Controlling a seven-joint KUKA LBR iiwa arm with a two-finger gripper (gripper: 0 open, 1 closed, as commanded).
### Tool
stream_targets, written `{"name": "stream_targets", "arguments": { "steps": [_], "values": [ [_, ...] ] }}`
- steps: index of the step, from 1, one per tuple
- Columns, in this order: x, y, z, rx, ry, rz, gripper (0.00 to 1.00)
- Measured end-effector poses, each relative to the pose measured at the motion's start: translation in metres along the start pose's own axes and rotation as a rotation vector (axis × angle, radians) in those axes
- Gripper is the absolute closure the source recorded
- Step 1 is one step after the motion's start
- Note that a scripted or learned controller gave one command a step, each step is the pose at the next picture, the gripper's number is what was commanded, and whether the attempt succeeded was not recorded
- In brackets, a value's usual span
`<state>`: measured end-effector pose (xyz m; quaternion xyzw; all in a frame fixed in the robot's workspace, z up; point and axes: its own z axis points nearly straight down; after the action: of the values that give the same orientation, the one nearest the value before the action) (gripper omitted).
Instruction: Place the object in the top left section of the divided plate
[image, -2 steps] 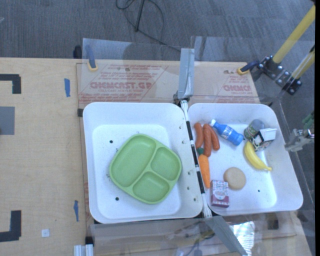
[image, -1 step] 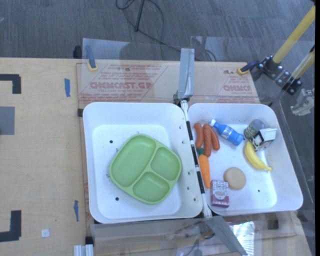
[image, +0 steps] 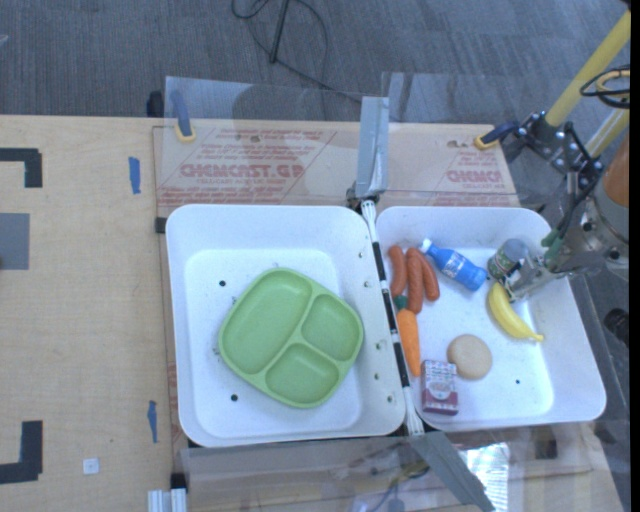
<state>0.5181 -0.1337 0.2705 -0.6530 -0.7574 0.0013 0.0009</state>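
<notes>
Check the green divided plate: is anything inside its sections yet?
Nothing lies in the green divided plate; all three sections show bare green. The plate sits in the left bin. What lies beneath the plate is covered.

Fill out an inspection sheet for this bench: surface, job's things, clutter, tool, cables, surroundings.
Surface: wooden bench bearing left bin and right bin, side by side.
Job's things: green divided plate in the left bin, sections bare.
Clutter: all in the right bin: banana, sausages, carrot, blue bottle, round bun, small red carton.
Tool: tool low at the right bin's far right, by the banana's top; finger state unclear.
Cables: black cable on the floor.
Surroundings: grey carpet; blue tape marks.
</notes>
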Motion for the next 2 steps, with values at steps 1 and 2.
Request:
{"name": "stream_targets", "arguments": {
  "steps": [1,2],
  "values": [
    [0.1094,0.0141,0.0355,0.004,0.001,0.279,1.00],
    [0.1150,0.0132,0.0374,0.004,0.001,0.164,1.00]
  ]
}}
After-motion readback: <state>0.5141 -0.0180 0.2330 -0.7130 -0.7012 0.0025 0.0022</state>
